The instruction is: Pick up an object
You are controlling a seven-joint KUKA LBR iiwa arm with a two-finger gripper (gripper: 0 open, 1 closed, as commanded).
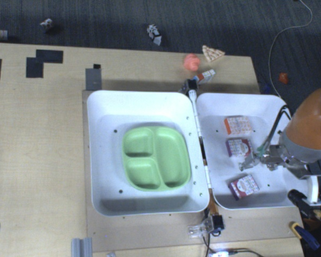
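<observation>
Hand [252,159] hung over the right bin [219,108], grip state unreadable, middle packet [237,146] just beside it toward the green tray [156,158], lower packet [244,186] close below.

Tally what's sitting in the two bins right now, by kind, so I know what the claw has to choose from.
Small printed packets, right bin: 3, one orange and white, one dark red and white, one dark red and white
Green divided tray, left bin: 1
Total: 4
</observation>
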